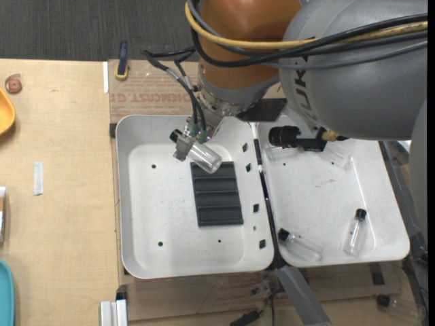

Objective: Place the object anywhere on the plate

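Clear vial [204,157] sits in the hand [192,143], grasped between the fingers, hanging just above the near end of the dark ribbed plate [217,195] (left bin [136,250]). You're at the placing step; next, lower straight down under the hand and let go gently.

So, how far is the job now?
Done: the gripper has a clear plastic vial between its fingers. In hand: the vial hangs over the top edge of the black ribbed plate in the left white bin. Left: setting it down, releasing.
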### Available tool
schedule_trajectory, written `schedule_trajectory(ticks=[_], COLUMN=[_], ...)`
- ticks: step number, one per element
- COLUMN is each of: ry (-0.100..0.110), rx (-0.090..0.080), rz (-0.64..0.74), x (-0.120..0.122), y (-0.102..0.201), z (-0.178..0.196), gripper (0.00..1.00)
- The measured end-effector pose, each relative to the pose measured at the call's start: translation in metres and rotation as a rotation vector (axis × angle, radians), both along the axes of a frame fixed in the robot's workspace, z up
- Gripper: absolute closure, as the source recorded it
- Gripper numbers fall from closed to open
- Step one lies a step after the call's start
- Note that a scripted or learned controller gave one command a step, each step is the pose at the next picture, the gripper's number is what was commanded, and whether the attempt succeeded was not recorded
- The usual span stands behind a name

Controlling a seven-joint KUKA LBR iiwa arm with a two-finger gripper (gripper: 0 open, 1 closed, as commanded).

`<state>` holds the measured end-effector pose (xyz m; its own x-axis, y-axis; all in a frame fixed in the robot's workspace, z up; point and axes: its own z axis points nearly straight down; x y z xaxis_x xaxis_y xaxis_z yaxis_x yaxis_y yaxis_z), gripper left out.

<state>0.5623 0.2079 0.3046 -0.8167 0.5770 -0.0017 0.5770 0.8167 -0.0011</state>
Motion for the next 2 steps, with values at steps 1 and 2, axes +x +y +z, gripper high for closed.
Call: schedule_trajectory(ticks=[1, 2], ry=[0.003, 0.000], rx=[0.001, 0.001], rz=[0.421, 0.704], x=[-0.018, -0.083], y=[0.020, 0.006], z=[-0.038, 0.016], gripper=[1.00, 1.00])
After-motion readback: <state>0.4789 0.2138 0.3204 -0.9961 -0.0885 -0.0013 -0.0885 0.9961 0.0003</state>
